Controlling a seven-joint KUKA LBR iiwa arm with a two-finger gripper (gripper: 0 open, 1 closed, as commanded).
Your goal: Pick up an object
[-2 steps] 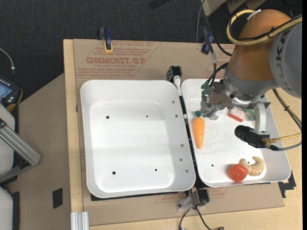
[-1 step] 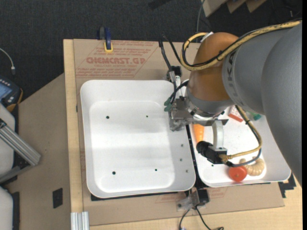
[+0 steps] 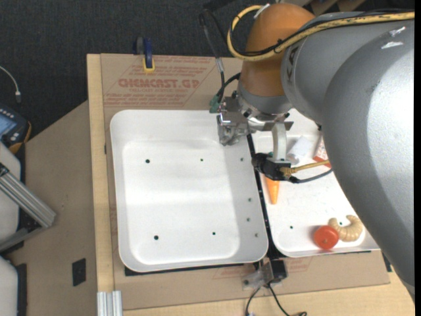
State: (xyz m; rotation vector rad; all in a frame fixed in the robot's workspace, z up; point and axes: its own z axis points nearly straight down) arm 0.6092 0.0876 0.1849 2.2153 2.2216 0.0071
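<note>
My gripper [image 3: 227, 135] hangs below the orange wrist band, over the far right corner of the left white bin [image 3: 172, 196]. I see nothing held in it. In the right bin [image 3: 297, 217] an orange cone-shaped carrot [image 3: 272, 191] lies near the left wall, just below the wrist. A red tomato [image 3: 325, 237] and a tan curled pastry-like piece [image 3: 349, 228] sit side by side at the near edge. A small red-orange item [image 3: 320, 154] peeks out beside the arm, mostly hidden by it.
The big grey arm covers the far and right parts of the right bin. Both bins rest on a brown board [image 3: 164, 78] with a blue clamp [image 3: 148, 52] at its far edge. A raised divider runs between the bins.
</note>
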